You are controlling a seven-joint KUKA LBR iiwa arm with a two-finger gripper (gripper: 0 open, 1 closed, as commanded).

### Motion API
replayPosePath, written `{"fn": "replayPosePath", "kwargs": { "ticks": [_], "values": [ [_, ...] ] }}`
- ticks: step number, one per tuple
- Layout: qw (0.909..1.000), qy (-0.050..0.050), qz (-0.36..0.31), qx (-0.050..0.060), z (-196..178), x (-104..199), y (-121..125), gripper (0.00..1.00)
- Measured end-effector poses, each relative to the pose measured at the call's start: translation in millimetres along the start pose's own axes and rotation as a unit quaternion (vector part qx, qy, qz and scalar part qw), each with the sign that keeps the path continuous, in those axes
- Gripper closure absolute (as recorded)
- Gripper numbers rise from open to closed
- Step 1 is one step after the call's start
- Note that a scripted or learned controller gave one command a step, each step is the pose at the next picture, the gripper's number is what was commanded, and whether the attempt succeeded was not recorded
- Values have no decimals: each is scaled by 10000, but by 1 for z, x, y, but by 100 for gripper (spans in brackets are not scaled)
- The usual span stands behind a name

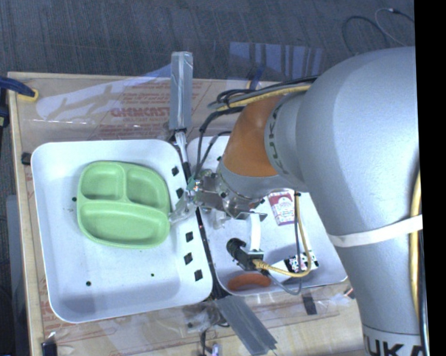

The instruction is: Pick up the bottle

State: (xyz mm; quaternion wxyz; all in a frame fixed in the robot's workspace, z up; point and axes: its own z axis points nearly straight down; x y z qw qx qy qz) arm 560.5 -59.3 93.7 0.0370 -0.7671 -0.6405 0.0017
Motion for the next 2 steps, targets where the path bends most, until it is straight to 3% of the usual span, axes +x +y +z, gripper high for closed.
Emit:
{"fn": "replayPosePath", "kwargs": {
  "ticks": [1,2],
  "values": [
    [9970,-216,701,-261,-88,74,-64,0],
    [9800,-185,1959,-279,-88,114,-2,0]
  ]
}}
